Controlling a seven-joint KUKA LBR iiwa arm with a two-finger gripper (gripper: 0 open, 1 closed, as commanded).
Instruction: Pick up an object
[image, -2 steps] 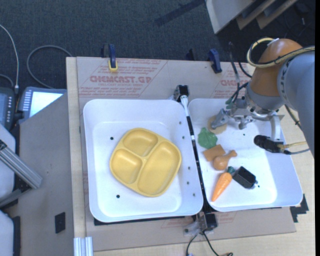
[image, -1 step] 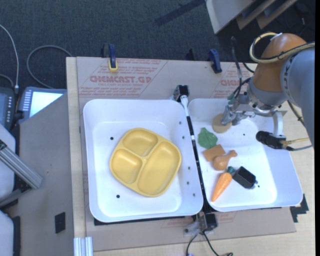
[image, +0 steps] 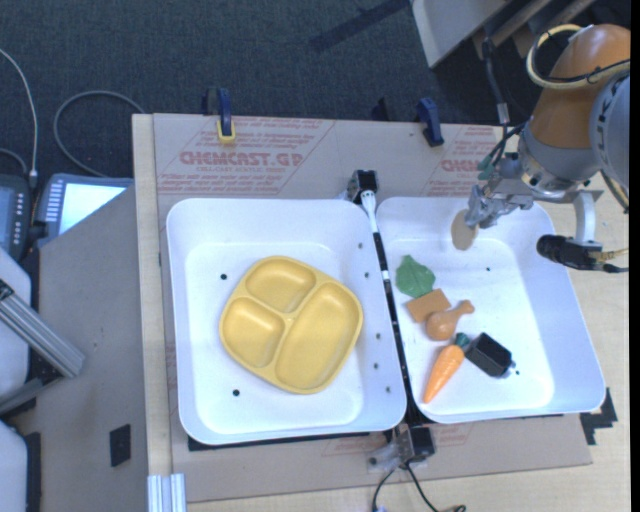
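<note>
My gripper (image: 478, 214) hangs over the back of the right bin (image: 560, 310). A small tan lump (image: 462, 234) sits right at its tip, touching it on the lower left; whether the lump is gripped is unclear. Further forward in the same bin lie a green leaf-shaped piece (image: 413, 274), an orange-brown wedge (image: 426, 303), a tan drumstick-like piece (image: 447, 319), an orange carrot (image: 444, 369) and a small black block (image: 489, 354). These are clustered in the bin's left half, well in front of the gripper.
The left bin (image: 190, 300) holds a yellow three-compartment plate (image: 290, 322). A black divider rail (image: 381, 270) runs between the bins. Blue clamps (image: 224, 104) (image: 430, 115) stand at the board's back edge. A black fitting (image: 568, 249) juts from the arm at the right.
</note>
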